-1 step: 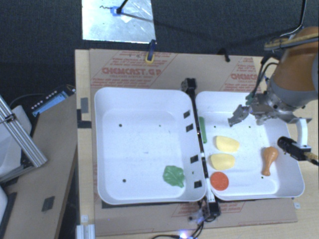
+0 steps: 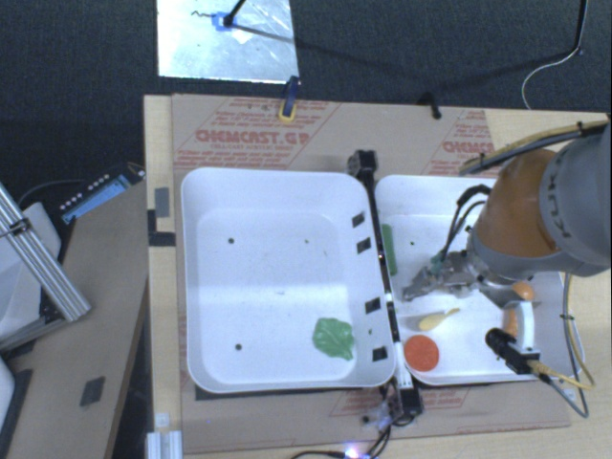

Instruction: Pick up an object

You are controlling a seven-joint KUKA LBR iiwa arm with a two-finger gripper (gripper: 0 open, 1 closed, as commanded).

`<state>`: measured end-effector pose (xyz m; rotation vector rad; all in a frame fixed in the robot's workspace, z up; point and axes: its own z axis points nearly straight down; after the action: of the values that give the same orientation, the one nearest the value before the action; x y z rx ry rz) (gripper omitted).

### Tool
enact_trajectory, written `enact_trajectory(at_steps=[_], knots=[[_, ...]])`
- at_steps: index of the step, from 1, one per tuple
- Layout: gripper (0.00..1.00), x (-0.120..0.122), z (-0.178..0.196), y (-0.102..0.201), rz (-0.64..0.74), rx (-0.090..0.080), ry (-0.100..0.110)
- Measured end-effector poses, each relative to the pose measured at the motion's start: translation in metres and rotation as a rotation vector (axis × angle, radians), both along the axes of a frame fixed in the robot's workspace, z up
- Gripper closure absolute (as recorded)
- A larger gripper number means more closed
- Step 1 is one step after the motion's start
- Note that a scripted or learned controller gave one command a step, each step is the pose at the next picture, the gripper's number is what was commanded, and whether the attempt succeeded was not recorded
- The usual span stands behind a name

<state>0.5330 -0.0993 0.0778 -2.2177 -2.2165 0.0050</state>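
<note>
hovering in the right bin (image 2: 421,226), the gripper (image 2: 418,287) seems open and empty; next it must descend onto the pale piece (image 2: 432,320)

A crumpled green piece (image 2: 334,338) lies flat near the front right corner of the left bin (image 2: 220,189). In the right bin (image 2: 421,194), a red disc (image 2: 422,353) sits by the front left corner, with a pale yellow slip (image 2: 433,319) just behind it.
</note>
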Motion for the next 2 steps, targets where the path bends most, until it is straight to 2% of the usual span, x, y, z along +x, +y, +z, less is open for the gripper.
enact_trajectory(at_steps=[1, 2], knots=[[1.00, 0.004, 0.017, -0.001, 0.003, -0.002, -0.010], [1.00, 0.033, 0.165, 0.002, 0.006, -0.005, -0.025]])
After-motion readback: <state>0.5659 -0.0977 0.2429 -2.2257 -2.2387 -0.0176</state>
